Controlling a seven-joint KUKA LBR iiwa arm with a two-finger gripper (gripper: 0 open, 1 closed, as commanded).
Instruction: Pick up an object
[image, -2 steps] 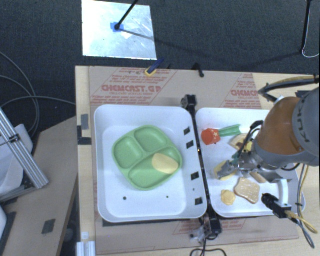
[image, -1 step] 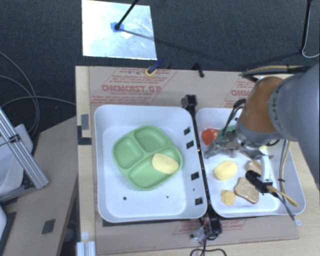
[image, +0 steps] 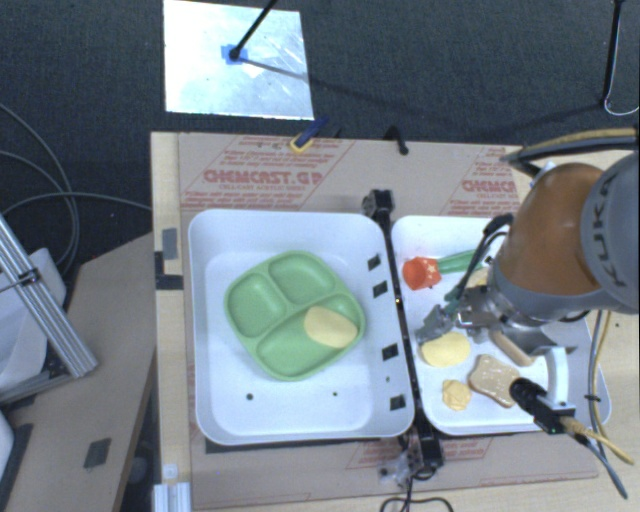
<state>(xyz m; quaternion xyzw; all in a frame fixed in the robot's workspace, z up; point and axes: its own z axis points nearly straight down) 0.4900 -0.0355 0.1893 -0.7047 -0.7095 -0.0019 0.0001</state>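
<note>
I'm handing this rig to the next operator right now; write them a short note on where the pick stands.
Gripper: low in the right white bin, just above the pale yellow flat piece; from this view I can't tell whether it has hold of anything.
Right bin also holds a red-and-green toy vegetable, a tan toast-shaped piece and a small yellow lump.
Left white bin: green divided plate with a pale yellow oval piece in its lower right compartment.
Done: arm is down among the objects.
Left: confirm a grasp and lift.
</note>
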